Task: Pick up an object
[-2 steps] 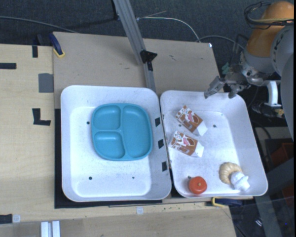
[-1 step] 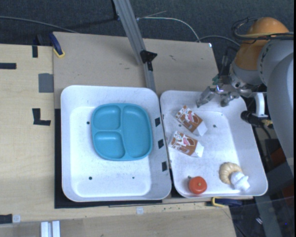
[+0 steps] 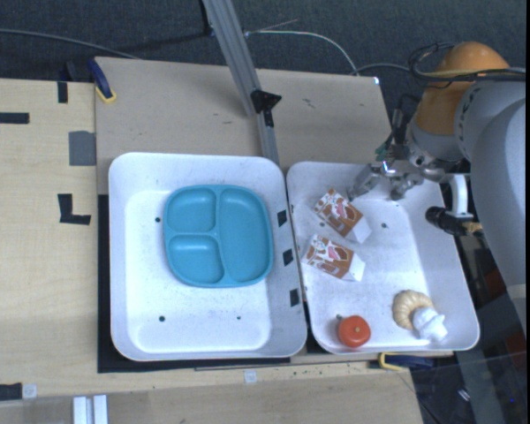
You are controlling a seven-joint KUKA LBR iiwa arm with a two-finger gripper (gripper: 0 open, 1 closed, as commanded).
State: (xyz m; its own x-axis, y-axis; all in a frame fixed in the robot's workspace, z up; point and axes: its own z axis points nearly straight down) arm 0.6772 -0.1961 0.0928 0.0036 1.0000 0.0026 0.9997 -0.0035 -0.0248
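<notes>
The right bin (image 3: 397,254) holds two brown and white snack packets, one (image 3: 338,213) near its upper left and one (image 3: 332,257) just below it. A red round object (image 3: 354,330) lies at the bin's front edge. To its right, at the front right, is a tan pastry-like piece (image 3: 410,306) with a small white object (image 3: 431,326) against it. My gripper (image 3: 380,186) hangs over the back of the right bin, a little to the right of the upper packet. Its fingers stand spread with nothing between them.
A blue divided plate (image 3: 219,235) lies in the left bin (image 3: 132,263). A slanted metal rail (image 3: 238,51) runs down to the gap between the bins at the back. The arm's grey body (image 3: 503,175) covers the right bin's right side.
</notes>
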